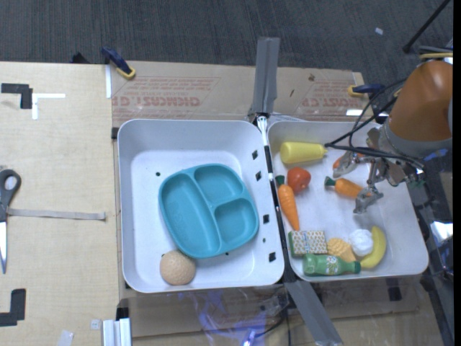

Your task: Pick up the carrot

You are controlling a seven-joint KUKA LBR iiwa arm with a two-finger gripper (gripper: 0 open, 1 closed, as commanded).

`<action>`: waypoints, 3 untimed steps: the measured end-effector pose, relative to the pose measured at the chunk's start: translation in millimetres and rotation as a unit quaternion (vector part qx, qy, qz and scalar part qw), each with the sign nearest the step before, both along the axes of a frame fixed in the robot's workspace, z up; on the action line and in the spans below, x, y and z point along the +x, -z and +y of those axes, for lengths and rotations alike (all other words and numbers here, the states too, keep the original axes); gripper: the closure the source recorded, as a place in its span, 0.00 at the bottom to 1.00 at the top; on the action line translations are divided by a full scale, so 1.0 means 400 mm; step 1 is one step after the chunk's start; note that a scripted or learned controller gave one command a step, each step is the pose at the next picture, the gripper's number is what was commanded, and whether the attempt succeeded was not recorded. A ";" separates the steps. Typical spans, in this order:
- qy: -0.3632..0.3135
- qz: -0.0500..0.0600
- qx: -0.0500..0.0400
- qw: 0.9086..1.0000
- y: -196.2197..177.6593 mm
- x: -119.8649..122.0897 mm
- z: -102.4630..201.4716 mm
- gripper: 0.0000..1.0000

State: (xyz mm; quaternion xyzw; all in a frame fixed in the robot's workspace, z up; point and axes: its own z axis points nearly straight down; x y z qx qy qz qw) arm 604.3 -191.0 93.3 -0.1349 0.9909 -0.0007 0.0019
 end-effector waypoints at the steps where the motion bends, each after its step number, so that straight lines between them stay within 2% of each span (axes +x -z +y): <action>1: -0.002 -0.003 -0.001 1.000 -0.028 0.006 0.002 1.00; 2: -0.002 -0.003 -0.001 1.000 -0.028 0.006 0.003 0.00; 3: 0.024 -0.001 0.000 1.000 -0.001 -0.092 -0.078 0.00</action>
